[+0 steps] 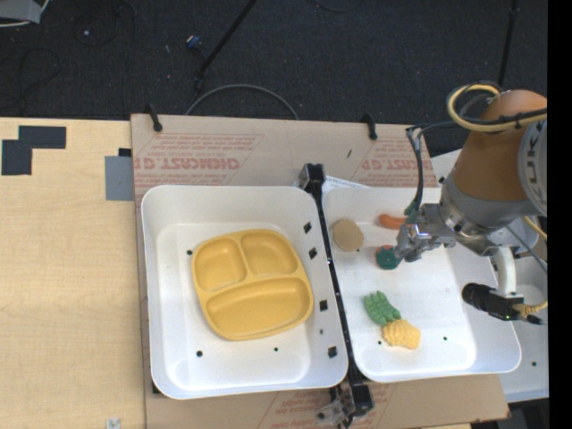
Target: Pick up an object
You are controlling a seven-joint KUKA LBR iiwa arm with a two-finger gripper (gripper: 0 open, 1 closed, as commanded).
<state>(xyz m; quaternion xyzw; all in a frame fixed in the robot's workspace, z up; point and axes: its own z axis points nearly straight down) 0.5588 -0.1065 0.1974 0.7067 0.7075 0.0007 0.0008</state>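
My gripper [408, 242] is low over the right bin [465, 351], near the middle of its far half. A small dark teal object [387, 258] lies right against the gripper's lower left tip; whether it is gripped is unclear. An orange carrot-like piece [390, 221] lies just beyond the gripper. A tan round object [348, 234] rests by the bin's left wall. A toy corn cob with green leaves [382, 308] and a yellow end [402, 334] lies nearer the front.
The left bin [170, 329] holds a yellow divided plate [253, 284]. A black divider [323, 266] runs between the two bins. The arm's grey body and orange band [493, 150] hang over the right bin's far right corner.
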